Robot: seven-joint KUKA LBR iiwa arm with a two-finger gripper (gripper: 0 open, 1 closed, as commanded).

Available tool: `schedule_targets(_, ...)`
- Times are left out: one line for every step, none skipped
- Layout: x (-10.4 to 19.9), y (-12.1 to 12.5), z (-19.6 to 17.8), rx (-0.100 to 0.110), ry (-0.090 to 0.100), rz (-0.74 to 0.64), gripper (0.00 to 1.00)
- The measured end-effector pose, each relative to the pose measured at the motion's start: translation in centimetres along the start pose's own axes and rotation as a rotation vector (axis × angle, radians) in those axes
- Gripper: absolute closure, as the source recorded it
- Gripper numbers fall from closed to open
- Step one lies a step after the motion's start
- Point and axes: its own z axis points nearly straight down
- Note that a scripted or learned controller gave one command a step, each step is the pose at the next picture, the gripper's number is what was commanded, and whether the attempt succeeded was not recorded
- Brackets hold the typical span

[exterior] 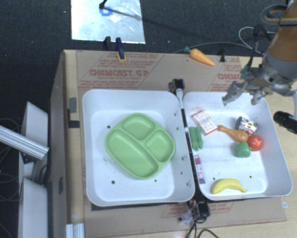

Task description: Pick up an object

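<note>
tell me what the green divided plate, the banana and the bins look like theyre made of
Green divided plate: likely moulded plastic, matte, one even colour with soft rounded ridges.
Banana: probably a plastic toy, uniform bright yellow with a smooth, slightly shiny surface.
Left bin and right bin: apparently thin formed white plastic, with rounded corners and a smooth, faintly speckled floor.

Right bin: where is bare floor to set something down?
Right bin: bare floor lies between the banana and the green block. Crowded upper right: tomato, orange drumstick, wrapped item; gripper above.
</note>
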Motion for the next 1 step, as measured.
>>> schedule_targets(-4.71, 0.64, 9.85, 0.001, -0.001, 0.002, 0.0)
